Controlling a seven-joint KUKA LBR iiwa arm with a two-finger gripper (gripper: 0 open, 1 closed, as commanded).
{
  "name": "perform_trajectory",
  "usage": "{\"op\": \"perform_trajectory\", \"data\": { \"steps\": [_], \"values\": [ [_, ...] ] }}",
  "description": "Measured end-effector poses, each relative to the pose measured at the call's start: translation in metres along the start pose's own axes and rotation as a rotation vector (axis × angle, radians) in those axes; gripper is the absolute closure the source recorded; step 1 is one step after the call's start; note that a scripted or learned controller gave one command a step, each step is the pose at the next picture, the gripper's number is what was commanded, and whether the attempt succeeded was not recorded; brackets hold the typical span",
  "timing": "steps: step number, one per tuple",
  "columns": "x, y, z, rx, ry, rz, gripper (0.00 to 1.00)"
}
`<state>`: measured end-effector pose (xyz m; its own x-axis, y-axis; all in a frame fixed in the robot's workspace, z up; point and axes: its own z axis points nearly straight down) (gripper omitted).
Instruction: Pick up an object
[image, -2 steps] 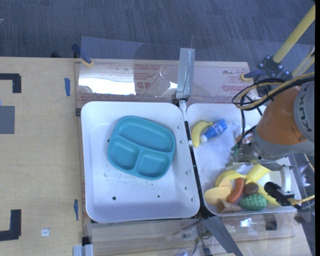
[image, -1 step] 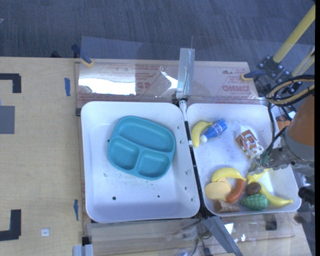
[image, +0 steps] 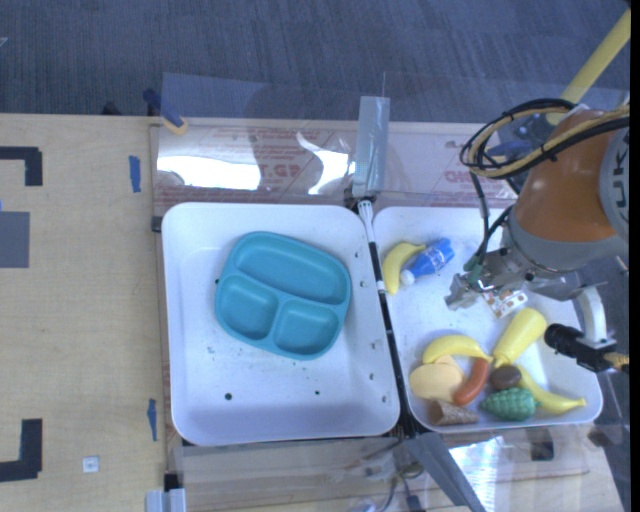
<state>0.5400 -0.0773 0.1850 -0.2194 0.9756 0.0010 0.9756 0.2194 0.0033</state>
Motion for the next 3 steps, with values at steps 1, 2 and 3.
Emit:
{"op": "perform_trajectory", "data": {
  "steps": [1,2,3],
  "values": [
    [-0.003,-0.001,0.000,0.002,-0.002,0.005,0.00],
    [-0.037,-0.052,0.083,0.009,0.001,-0.078,0.00],
    [-0.025,0.015,0.084,0.001,0.000,-0.113,0.00]
  ]
}}
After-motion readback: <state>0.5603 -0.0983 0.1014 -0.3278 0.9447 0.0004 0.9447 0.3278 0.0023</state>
